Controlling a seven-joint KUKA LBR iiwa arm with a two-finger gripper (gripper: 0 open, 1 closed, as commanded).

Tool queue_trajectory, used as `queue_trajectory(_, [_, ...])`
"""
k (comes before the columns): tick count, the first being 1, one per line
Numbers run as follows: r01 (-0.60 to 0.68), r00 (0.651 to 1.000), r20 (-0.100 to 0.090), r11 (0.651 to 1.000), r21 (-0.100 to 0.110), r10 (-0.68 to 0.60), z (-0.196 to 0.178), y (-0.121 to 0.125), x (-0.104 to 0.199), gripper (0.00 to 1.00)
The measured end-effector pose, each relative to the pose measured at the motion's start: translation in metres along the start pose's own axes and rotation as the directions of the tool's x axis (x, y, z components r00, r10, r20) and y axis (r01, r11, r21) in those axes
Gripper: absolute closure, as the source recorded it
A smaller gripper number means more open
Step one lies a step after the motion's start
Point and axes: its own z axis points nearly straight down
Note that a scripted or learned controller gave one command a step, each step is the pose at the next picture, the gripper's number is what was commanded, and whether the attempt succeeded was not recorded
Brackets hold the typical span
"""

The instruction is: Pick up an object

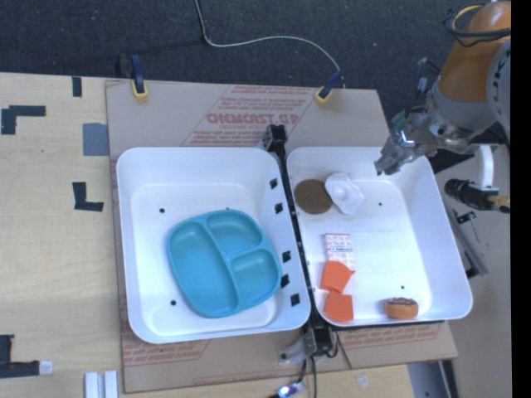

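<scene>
White right bin (440, 222) has the pickables: brown disc (313, 196) touching a white plastic lump (344, 193) at far left, small printed packet (338, 245) w/ two orange blocks (337, 277) nearer, and an orange-brown round bit (401, 308) near right. Gripper (390, 162) hangs over the bin's far right rim w/ nothing in it; can't tell how far open. Left bin (141, 222) has a blue divided tray (224, 260).

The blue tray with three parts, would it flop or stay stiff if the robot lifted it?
The blue tray looks like molded plastic with raised dividers, so it would probably stay stiff. It seems thin and shallow, so likely light. It lies flat and wide in the left bin, so its smooth rim may slip from the gripper.
</scene>
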Motion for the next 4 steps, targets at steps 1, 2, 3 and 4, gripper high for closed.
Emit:
queue_trajectory(1, [0.004,1.000,-0.001,1.000,0.002,-0.004,0.009,-0.002,0.050,1.00])
queue_trajectory(2, [0.004,1.000,-0.002,1.000,0.001,-0.004,0.004,0.002,0.096,1.00])
queue_trajectory(3, [0.004,1.000,-0.002,1.000,0.002,-0.004,0.010,0.004,0.142,1.00])
queue_trajectory(4, [0.005,1.000,-0.002,1.000,0.000,-0.005,0.003,0.012,0.191,1.00])
